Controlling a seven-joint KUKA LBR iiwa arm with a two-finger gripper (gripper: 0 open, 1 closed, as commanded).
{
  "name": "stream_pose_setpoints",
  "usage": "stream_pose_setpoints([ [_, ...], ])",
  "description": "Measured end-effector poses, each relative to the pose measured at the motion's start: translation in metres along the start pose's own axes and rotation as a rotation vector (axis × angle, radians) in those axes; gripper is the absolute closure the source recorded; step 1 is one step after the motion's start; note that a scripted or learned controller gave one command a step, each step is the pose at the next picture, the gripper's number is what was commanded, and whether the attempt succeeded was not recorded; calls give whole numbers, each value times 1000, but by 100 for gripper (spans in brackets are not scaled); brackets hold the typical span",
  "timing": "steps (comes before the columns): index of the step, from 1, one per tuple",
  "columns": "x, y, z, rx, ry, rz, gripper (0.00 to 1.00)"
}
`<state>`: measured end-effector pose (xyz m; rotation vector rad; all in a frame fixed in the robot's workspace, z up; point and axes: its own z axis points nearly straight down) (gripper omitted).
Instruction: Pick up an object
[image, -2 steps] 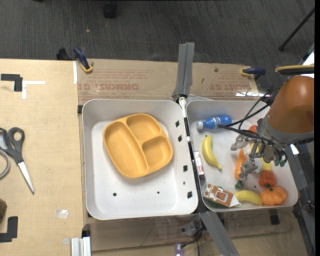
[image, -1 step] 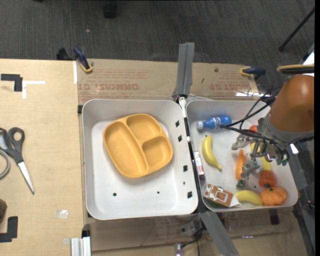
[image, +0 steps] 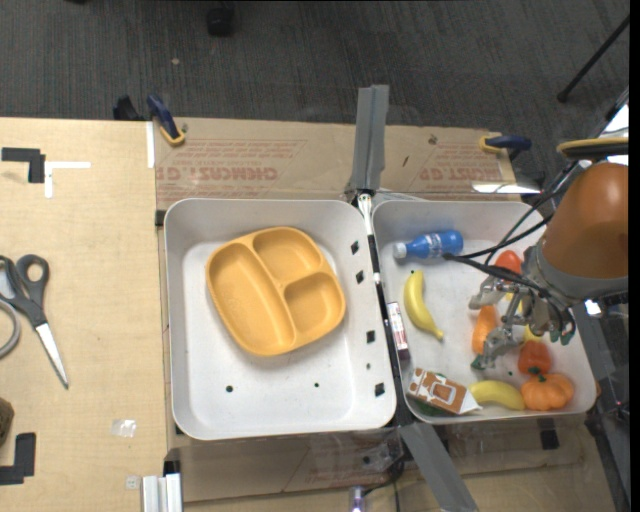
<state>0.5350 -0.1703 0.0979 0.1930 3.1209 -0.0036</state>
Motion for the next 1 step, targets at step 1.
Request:
stream_pose_setpoints([
  [1,0,2,-10,-3,2,-4,100],
])
